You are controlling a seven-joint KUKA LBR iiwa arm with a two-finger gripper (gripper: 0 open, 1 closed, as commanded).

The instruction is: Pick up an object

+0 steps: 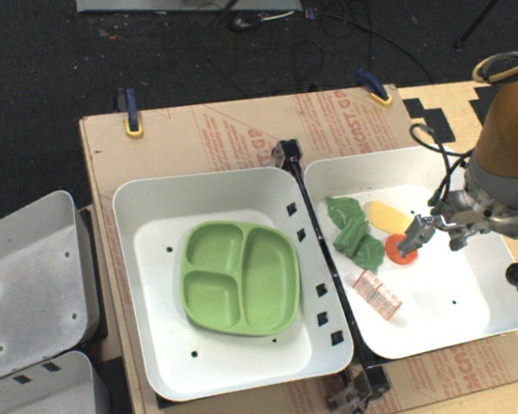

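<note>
The right bin (462,312) holds a crumpled green object (352,232), a yellow block (389,216), a small orange-red round object (398,250) and a pink-and-white packet (377,294). My gripper (418,234) reaches in from the right and hangs low in this bin. Its tip is at the upper right edge of the orange-red object, just below the yellow block. The view does not show whether it touches or holds anything.
A green divided plate (241,277) lies in the left bin (156,357). A black divider (323,259) runs between the bins. The arm's grey wrist and orange band (513,135) stand over the right bin's far right side.
</note>
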